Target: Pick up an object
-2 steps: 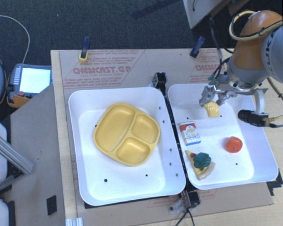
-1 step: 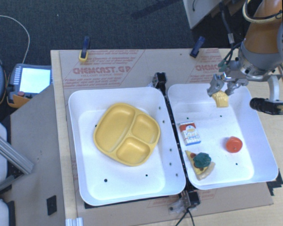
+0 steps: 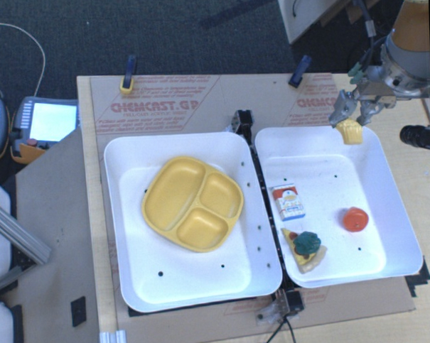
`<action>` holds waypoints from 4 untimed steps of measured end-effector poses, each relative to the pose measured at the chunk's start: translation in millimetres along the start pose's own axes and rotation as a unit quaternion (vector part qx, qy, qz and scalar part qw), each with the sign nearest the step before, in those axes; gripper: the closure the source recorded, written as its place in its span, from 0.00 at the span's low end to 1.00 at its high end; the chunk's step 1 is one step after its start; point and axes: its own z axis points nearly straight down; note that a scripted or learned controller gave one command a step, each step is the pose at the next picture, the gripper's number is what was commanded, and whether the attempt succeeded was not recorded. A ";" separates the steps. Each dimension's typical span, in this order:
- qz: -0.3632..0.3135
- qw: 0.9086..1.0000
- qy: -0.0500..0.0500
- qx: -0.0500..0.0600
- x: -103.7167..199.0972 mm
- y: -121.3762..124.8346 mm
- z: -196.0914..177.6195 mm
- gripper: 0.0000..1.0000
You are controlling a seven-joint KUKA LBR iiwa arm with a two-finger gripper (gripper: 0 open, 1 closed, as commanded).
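My gripper (image 3: 353, 118) hangs over the far edge of the right bin (image 3: 394, 195), below the grey wrist. A small pale yellow object (image 3: 351, 131) sits between its fingertips and sticks out beneath them; the gripper is shut on it. On the floor of the right bin lie a small red and white carton (image 3: 289, 202), a red tomato-like ball (image 3: 356, 219) and a green broccoli piece on a yellow wedge (image 3: 306, 247).
The left bin (image 3: 124, 207) holds a yellow divided plate (image 3: 193, 202). A black clamp (image 3: 243, 120) sits at the far end of the seam between the bins. Blue clips (image 3: 299, 70) pin the cardboard underlay at its far edge.
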 end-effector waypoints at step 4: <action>-0.002 1.000 0.002 0.004 202.6 10.5 48.0 1.00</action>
